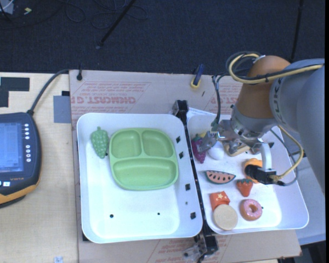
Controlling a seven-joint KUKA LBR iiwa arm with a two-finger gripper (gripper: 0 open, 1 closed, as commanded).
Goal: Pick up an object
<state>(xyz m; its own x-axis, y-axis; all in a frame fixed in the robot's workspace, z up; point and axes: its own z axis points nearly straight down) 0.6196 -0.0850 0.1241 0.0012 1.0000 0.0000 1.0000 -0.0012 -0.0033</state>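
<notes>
Two white bins [98,223]; one green plate [143,159], grape bunch [100,142], watermelon slice [220,176], strawberry [244,187], doughnut [251,209].

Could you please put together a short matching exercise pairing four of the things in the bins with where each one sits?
Things:
1. green plate
2. grapes
3. donut
4. watermelon slice

Places:
A. right bin, near its front right corner
B. left bin, beside the plate's left edge
C. right bin, about the middle, left of the strawberry
D. left bin, toward the back

Pairs: 1-D, 2-B, 3-A, 4-C
</notes>
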